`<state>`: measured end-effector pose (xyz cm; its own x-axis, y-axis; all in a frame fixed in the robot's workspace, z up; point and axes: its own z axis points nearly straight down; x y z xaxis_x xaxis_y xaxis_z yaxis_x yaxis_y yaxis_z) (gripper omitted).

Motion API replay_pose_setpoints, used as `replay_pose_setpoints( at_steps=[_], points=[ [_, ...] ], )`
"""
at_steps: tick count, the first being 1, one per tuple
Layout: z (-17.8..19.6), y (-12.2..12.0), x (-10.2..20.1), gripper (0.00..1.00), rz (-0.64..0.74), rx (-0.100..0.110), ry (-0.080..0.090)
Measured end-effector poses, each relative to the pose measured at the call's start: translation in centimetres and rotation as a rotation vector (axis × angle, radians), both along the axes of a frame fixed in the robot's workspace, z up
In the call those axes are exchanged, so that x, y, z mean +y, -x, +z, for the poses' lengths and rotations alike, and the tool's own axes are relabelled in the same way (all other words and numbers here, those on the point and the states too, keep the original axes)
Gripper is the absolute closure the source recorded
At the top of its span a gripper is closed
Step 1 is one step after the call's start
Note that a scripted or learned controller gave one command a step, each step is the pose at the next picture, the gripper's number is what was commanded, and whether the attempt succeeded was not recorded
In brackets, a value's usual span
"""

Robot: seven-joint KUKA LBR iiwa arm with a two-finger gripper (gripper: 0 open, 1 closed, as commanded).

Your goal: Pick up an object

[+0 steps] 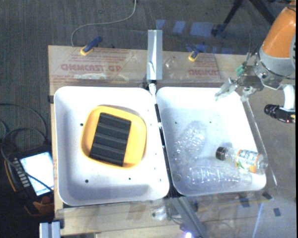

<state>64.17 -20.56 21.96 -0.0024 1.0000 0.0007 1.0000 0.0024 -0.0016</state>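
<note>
My gripper (233,93) hangs over the far right corner of the right bin (208,108), open, with nothing between its fingers. Below it in that bin lie a crumpled clear plastic bottle (191,138), a longer clear bottle (216,175) along the near wall, and a small bottle with a black cap and a green and orange label (242,157) at the right wall. The left bin (69,177) holds a yellow block with a black ribbed top (111,138).
A metal divider post (154,58) stands at the back between the bins. Blue and yellow clamps (91,45) hold the brown board behind them. A tablet (32,170) and cables lie on the floor to the left.
</note>
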Motion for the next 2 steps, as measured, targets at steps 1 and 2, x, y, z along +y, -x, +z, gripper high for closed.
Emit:
replay_pose_setpoints(
  at_steps=[1, 2],
  points=[
    [-2.9, 10.4, 2.3, 0.0, -0.04, 0.001, 0.002],
    [-12.3, 12.3, -0.2, 0.0, 0.028, -0.003, 0.0]
  ],
)
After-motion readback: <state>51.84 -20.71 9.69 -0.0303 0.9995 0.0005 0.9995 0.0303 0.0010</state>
